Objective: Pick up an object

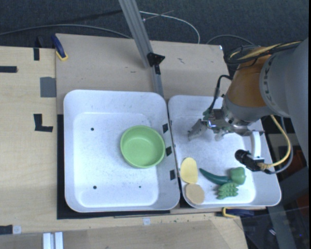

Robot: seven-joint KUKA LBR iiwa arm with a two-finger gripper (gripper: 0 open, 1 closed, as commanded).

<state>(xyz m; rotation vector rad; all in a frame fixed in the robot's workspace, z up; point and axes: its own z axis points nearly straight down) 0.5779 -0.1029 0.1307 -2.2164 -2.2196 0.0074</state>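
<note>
Camera view: the gripper (201, 131) sits over the upper half of the right bin (264, 196), fingers pointing toward 9 o'clock. They look slightly spread with bare white floor between them, so nothing is held. The arm comes in from 3 o'clock, which probably explains the slanted wrist.

The candidate objects are clustered at the bin's 6 o'clock: a yellow piece (189, 170) against the left wall, a tan round piece (195, 193) just below it, a dark green pepper-like item (213, 176) lying diagonally, a green round piece (238, 174) touching its right end, and a bumpy green piece (227, 191) beneath. They sit crowded, so an isolated grasp looks difficult.

The left bin (72, 180) holds a green bowl (142, 146), upright, right of centre.

No brands, labels or readable writing; black tape marks on the bench (20, 154) carry no text
</note>
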